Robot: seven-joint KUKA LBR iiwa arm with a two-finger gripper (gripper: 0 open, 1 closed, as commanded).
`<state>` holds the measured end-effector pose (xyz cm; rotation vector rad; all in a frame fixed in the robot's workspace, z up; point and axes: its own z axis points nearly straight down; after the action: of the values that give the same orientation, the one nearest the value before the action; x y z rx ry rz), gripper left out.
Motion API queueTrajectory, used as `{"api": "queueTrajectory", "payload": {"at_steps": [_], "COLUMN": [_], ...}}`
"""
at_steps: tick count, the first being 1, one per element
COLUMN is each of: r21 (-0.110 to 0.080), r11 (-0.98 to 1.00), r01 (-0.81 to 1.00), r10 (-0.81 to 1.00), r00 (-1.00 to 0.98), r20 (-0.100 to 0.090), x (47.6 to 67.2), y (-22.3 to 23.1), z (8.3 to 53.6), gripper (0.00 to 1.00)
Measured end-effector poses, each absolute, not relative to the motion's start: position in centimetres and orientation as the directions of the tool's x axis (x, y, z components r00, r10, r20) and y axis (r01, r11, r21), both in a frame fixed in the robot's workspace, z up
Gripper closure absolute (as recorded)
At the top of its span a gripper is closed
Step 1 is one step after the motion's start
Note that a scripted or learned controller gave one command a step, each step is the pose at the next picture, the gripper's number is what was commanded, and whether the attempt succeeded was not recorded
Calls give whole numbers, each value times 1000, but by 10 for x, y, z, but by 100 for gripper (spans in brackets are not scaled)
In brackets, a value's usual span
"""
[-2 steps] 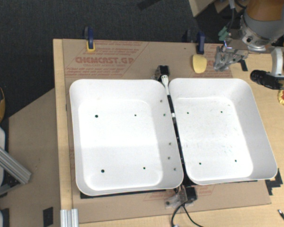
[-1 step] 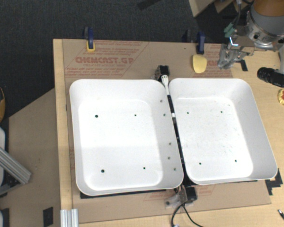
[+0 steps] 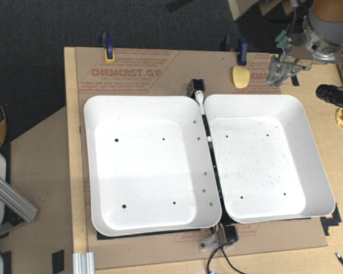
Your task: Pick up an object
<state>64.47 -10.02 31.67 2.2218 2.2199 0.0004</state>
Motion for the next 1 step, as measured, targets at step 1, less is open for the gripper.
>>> {"api": "queueTrajectory", "payload": {"at_steps": [1], "r21": [-7], "r11": [4], "r01": [1000], "r10": [1000], "r00": [-4], "r20": [3], "x": [659], "y": [-61], "z": [257], "gripper": [100]}}
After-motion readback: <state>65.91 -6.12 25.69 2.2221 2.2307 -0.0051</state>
